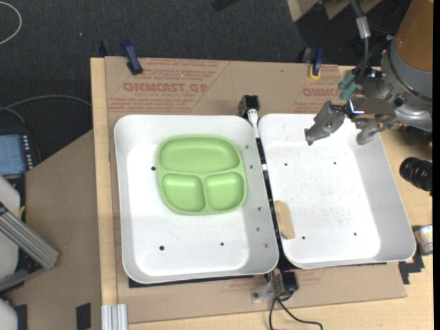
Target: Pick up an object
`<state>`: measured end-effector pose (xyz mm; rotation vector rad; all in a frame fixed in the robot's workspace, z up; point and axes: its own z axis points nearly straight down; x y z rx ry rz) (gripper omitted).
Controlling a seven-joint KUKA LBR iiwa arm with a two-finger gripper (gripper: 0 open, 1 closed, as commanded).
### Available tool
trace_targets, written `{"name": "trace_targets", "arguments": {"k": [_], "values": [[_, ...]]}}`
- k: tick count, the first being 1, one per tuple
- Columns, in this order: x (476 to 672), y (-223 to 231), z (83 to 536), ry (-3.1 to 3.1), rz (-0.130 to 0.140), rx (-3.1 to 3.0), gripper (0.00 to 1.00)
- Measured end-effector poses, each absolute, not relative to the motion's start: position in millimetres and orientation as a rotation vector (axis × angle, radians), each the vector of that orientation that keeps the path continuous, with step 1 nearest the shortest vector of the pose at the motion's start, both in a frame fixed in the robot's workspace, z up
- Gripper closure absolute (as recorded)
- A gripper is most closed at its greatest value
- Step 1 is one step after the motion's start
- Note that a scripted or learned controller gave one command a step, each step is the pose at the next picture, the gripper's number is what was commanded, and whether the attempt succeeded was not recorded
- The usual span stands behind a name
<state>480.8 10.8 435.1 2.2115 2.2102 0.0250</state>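
A light green divided plate (201, 174) with three compartments lies flat in the left bin (137, 239), a little back of its middle. A small flat tan piece (283, 220) rests at the left rim of the right bin (357, 218). My gripper (337, 137) hangs over the back part of the right bin. It is open, its two grey fingers (320, 129) spread wide with nothing between them. The plate is well to its left, across the divide between the bins.
Both bins sit on a cardboard sheet (185, 81) clamped at the back by a blue clip (130, 57) and another clip (316, 67). A black cylindrical thing (416, 172) lies on the bench right of the right bin.
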Motion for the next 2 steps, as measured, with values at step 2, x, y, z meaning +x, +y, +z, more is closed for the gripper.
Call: {"name": "trace_targets", "arguments": {"k": [2], "values": [[479.1, 75, 431, 2.230, 0.000, 2.215, 1.00]]}}
